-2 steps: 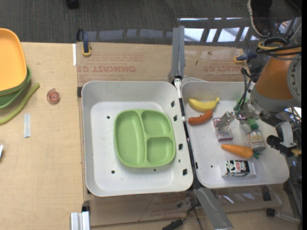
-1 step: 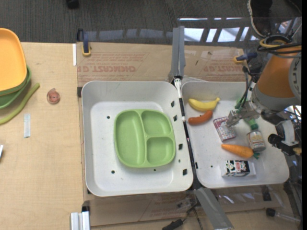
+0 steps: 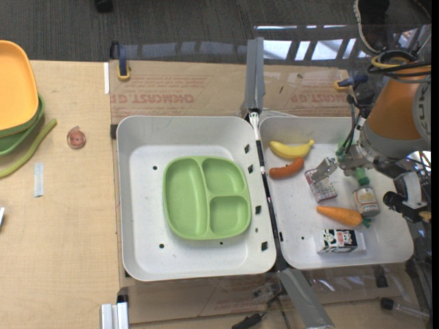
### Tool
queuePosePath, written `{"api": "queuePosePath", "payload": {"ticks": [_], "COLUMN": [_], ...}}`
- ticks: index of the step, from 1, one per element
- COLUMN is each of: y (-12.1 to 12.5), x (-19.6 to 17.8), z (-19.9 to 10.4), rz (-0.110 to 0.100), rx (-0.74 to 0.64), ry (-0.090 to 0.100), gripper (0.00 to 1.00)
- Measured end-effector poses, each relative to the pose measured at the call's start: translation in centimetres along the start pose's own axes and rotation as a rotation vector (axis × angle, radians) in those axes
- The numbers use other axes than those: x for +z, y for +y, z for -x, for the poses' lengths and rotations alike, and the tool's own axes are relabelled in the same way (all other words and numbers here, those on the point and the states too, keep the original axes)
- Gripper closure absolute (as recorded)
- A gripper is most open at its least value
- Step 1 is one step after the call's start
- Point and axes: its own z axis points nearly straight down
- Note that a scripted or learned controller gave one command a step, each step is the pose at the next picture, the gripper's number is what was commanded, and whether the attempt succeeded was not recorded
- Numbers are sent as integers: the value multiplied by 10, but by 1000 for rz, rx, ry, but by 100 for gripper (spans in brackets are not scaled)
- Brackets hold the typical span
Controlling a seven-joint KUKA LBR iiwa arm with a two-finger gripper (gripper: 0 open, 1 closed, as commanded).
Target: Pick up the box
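camera view, looking down at a slant on two white bins. the box (image 3: 338, 240), a small carton printed in black and white, is seen lying flat near the lower edge of the right bin (image 3: 302, 249), at the lower right of the frame. just above it a carrot (image 3: 340, 215) is laid, close to the box but apparently not touching it. a small jar (image 3: 366, 201) is placed to the right of the carrot. a crumpled packet (image 3: 322, 184) is found in the middle of the bin, and a banana (image 3: 291, 147) with a red sausage (image 3: 286, 169) below it at the bin's upper left. a green divided plate (image 3: 206, 197) is held in the left bin (image 3: 137, 184).

the arm (image 3: 405, 112) is entered from the right of the frame, and the gripper (image 3: 353, 162) is positioned above the packet and jar, well up the frame from the box; nothing is seen between its fingers, and whether the jaws are apart or together cannot be told from here.

the box is judged to be light and fairly stiff, though thin card may be dented by a hard squeeze, and its printed faces are probably smooth. it is best taken across its narrower width, with the fingers set down on the two long sides, the upper finger being kept off the carrot.
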Motion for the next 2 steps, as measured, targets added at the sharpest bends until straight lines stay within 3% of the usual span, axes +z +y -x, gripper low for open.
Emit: {"api": "queuePosePath", "payload": {"ticks": [1, 2], "y": [-8, -8], "x": [16, 9], "z": [-5, -4], "rz": [-15, -17], "rx": [-53, -51], "ry": [2, 3], "gripper": [0, 100]}}
